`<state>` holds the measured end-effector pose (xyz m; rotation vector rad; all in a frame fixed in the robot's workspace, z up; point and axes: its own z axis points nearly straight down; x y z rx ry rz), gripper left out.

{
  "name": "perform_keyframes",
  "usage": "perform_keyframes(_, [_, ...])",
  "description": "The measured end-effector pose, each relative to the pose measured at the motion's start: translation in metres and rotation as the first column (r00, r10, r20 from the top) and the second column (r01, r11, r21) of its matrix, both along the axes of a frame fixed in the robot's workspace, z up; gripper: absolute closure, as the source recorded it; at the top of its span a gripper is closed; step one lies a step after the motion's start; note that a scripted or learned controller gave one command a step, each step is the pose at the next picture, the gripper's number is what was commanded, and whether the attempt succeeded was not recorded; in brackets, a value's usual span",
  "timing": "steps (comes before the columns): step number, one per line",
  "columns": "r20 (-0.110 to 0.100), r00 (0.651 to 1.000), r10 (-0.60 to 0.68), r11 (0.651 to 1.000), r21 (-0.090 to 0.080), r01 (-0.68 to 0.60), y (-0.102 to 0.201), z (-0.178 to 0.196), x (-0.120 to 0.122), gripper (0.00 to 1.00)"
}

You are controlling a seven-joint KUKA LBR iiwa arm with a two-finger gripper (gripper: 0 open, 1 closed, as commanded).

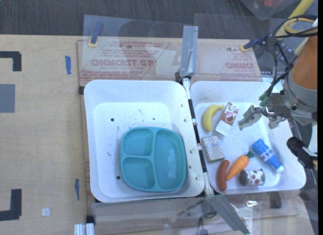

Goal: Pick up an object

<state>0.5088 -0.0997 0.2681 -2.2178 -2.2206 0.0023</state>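
Note:
My gripper (261, 117) hangs over the right bin (298, 178), its fingers spread open with nothing between them. To its left lie a yellow banana (210, 116) and a small carton (227, 118). Just below the gripper lies a blue tube (267, 155). Further toward the front of the bin sit an orange carrot (237, 167), a red sausage (222, 174), a small can (252, 177) and a speckled sponge block (213, 148).
The left bin (101, 103) holds a teal divided plate (153, 159). A metal divider (195, 128) runs between the two bins. Clear plastic panels (131, 57) stand behind them. Cables hang at the upper right.

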Motion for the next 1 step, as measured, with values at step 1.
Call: perform_keyframes(1, [0.006,0.988,0.154,0.988,-0.002,-0.154,-0.0146,-0.1608,-0.0024,0.00])
